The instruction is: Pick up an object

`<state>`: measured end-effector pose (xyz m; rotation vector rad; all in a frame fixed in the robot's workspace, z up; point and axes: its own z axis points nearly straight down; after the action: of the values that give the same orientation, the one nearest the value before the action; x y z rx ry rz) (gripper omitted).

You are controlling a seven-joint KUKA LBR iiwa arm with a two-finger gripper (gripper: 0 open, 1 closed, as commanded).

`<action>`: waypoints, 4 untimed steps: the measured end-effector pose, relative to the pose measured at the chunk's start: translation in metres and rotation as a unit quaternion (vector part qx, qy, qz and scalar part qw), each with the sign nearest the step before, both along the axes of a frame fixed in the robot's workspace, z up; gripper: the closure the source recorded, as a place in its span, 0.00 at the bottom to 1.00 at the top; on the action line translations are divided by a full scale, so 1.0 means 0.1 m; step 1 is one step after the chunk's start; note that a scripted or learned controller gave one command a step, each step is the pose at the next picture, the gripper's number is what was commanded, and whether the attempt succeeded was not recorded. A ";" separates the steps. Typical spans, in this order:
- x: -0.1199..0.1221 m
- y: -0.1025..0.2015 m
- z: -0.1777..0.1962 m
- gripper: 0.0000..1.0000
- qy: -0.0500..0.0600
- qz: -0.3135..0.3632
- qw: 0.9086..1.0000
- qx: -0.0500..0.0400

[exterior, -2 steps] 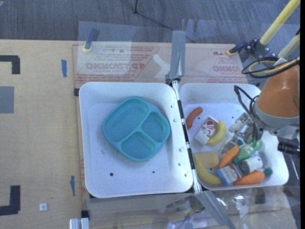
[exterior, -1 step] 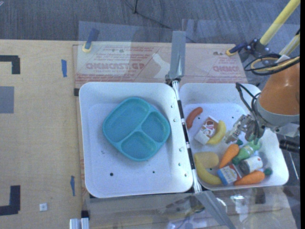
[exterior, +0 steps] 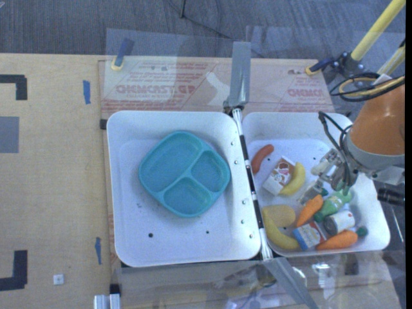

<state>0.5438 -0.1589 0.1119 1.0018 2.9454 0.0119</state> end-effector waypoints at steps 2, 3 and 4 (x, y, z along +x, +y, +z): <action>1.08 0.46 -0.24 0.00 0.011 0.070 0.997 -0.003; 1.15 0.45 -0.23 0.00 0.016 0.092 0.996 -0.003; 0.21 -0.10 0.19 0.00 0.014 0.032 0.999 0.000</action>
<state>0.5649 -0.1688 0.1305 0.9138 3.0015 0.0010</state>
